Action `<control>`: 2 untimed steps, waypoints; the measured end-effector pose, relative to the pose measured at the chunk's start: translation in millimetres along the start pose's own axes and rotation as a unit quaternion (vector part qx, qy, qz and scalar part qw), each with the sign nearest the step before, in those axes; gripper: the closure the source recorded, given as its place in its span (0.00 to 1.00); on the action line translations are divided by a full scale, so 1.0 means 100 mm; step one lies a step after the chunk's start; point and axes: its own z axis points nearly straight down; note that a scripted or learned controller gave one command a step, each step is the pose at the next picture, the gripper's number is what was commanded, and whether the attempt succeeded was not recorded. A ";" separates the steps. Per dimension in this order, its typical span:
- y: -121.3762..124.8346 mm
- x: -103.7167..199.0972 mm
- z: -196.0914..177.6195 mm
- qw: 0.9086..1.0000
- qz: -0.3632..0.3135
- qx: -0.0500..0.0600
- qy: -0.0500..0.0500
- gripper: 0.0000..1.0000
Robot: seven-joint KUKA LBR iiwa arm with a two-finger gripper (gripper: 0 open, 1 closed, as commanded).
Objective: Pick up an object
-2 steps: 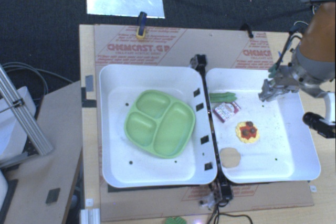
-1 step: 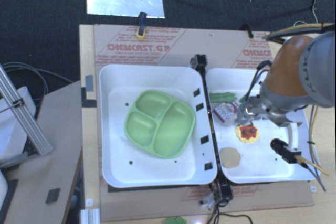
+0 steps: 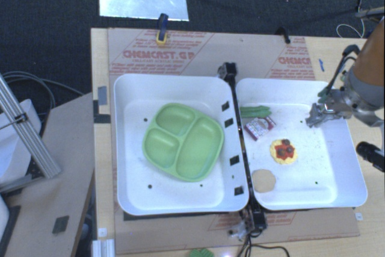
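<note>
Overhead, the metal gripper (image 3: 317, 115), its state unclear, hovers near the right white bin's (image 3: 349, 180) far rim, apart from the round yellow toy pizza (image 3: 283, 151) with red toppings.

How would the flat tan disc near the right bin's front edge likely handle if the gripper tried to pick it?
The tan disc lies flat on the right bin floor, so fingers would probably struggle to get under it. It looks thin, so likely light. Pushed, it would probably slide rather than roll.
</note>
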 end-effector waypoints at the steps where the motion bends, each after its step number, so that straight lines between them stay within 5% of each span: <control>1: 0.05 0.38 1.48 1.000 -0.004 0.004 0.003 1.00; 2: 0.13 0.01 0.26 1.000 -0.001 -0.002 0.000 1.00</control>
